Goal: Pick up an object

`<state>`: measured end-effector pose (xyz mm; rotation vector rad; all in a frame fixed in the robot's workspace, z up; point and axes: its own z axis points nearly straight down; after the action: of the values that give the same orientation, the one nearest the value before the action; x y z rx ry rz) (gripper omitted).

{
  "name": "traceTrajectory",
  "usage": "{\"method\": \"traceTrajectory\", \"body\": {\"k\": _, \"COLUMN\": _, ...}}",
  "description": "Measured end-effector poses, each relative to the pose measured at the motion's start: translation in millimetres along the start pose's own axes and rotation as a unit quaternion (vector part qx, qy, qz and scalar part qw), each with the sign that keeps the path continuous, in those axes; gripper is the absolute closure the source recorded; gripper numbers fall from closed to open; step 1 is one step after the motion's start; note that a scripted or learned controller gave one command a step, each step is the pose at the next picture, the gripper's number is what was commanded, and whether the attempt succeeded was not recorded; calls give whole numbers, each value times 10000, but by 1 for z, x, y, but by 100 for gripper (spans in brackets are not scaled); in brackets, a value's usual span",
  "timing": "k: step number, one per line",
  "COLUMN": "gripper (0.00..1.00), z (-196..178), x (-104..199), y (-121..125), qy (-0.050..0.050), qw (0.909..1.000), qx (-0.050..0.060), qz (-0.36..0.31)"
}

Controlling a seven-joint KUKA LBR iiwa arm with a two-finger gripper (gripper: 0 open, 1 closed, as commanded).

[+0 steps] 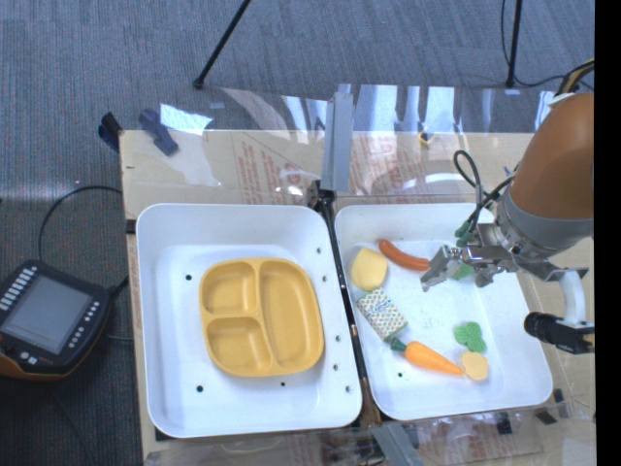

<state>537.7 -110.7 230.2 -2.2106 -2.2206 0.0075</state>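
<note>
The right bin holds several toy foods: an orange sausage, a pale yellow potato, a patterned white-and-green packet, a carrot, a green broccoli piece and a small yellow round piece. My gripper hangs over the upper middle of this bin, just right of the sausage's end. Its fingers are spread apart with nothing between them.
The left bin holds a yellow divided plate. A metal divider post stands behind the two bins. A handheld pendant lies on the floor at the left. Tripod legs stand at the back.
</note>
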Motion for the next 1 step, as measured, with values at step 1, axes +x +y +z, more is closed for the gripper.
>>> {"method": "traceTrajectory", "body": {"k": 1, "gripper": 0, "z": 126, "x": -12, "y": 104, "qy": 6, "qw": 9940, "qx": 28, "qz": -1091}}
